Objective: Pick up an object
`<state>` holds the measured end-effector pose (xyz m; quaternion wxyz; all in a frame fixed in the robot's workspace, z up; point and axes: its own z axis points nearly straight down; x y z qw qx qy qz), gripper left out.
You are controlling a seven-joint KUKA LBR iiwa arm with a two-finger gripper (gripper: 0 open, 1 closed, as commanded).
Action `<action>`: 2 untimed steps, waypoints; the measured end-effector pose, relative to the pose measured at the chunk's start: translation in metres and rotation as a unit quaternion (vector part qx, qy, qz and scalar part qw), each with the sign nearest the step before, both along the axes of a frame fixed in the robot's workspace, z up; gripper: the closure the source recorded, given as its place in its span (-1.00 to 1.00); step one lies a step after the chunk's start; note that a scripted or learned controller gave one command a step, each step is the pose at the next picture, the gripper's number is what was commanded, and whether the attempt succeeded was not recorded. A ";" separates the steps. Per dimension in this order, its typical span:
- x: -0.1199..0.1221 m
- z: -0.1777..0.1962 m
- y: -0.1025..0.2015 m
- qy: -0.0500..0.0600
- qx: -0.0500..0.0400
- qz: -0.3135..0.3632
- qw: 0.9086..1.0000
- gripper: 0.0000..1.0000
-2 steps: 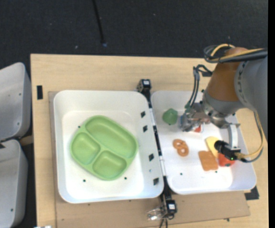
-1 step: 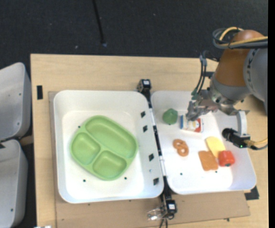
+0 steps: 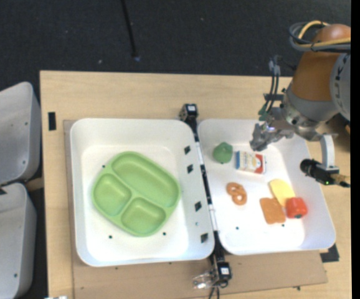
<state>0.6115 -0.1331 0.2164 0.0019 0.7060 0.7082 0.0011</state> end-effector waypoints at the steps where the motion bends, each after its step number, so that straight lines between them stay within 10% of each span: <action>1: -0.009 0.009 0.042 0.002 0.001 0.001 1.000 1.00; 2: -0.019 0.022 0.091 0.002 0.001 0.002 1.000 1.00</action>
